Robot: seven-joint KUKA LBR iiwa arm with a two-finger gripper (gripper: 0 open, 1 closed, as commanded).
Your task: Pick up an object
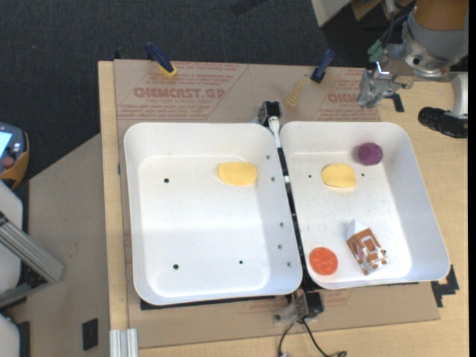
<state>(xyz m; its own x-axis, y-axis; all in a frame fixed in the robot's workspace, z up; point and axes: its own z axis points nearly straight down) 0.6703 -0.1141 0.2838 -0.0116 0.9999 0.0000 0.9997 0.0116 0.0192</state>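
End effector (374, 89) raised beyond the right bin (416, 199) rim — nothing gripped, opening impossible to tell. Nearest below: purple ball (369, 153), then yellow piece (338, 175) — likely first targets.

A flat yellow oval (237, 173) lies in the left bin (149, 222), toward its far side. In the right bin (424, 207) a second yellow oval (338, 175) sits near a small purple ball (369, 153) at the far corner. Nearer, an orange-red disc (323, 261) lies beside a brown-and-white patterned block (366, 249), tilted.
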